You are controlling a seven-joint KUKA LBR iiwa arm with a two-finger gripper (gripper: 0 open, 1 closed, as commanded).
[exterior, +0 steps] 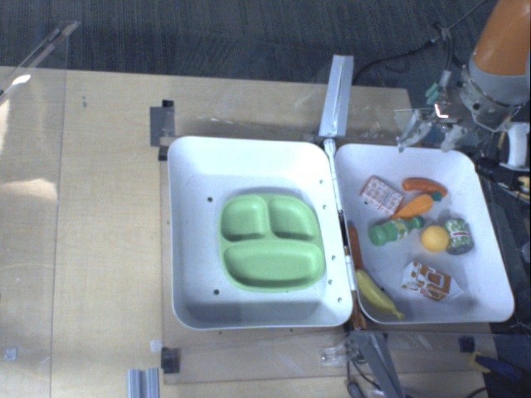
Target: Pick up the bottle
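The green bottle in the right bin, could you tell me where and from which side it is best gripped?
Probably across the body of the green bottle, coming straight down. It lies on its side, cap end toward the bin's left, so closing across its width seems safest. The carrot lies close along its upper side, leaving little finger room there.

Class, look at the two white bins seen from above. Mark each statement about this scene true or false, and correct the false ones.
1. The green tray lies in the left bin. True.
2. The bottle stands upright on the green tray. False: it lies on its side in the right bin, beside the carrot.
3. The gripper holds the bottle. False: it hovers at the right bin's far edge, with nothing between its fingers.
4. The banana lies in the right bin's near left corner. True.
5. The lemon sits in the left bin. False: it sits in the right bin, next to the bottle.
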